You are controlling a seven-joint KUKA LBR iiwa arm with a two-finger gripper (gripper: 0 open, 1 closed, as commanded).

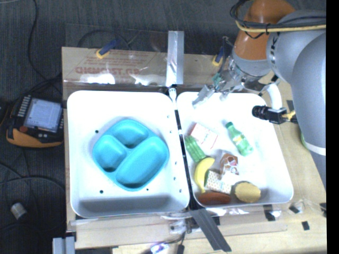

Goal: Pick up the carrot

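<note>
Both white bins [79, 194] are looking like smooth, faintly glossy plastic, and the blue sectioned tray [131, 153] is showing a duller plastic sheen. The arm's orange band [265, 23] is gleaming like polished plastic. The floor [32, 46] is looking like rough, matt carpet.

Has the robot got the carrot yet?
Not yet. Nothing looks done: the carrot, if it is that reddish-orange stick, lies at the near edge of the right bin, beside the banana. The gripper is at the far rim, well apart. Reaching, grasping and lifting are all left.
</note>
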